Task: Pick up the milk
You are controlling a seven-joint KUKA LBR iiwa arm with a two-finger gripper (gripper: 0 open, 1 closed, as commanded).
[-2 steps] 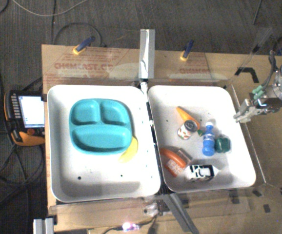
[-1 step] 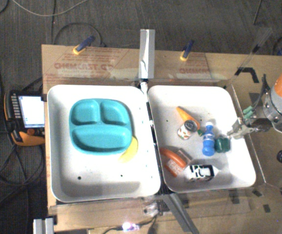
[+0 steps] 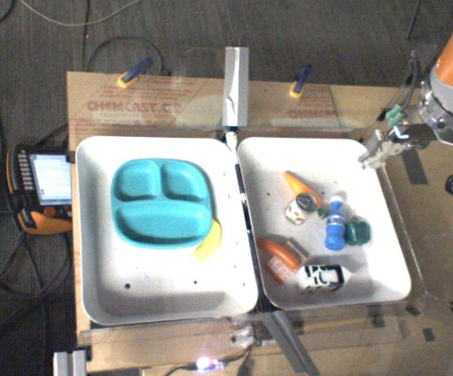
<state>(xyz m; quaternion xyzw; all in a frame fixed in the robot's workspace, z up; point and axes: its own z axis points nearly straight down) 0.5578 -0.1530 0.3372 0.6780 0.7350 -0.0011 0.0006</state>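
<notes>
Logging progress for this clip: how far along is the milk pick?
Nothing looks done. The milk carton lies in the right bin, near its front edge beside an orange packet. The gripper sits over the bin's back right corner, apart from the carton. Approach, grasp and lift remain.

Brown counter (image 3: 93, 108) with printed lettering, two shallow white bins side by side upon it, left bin (image 3: 93, 233), right bin (image 3: 391, 233), rims touching at centre

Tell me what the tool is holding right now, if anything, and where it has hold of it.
Nothing. The tool is over the right bin's upper right corner, and the milk lies apart near that bin's front edge.
</notes>
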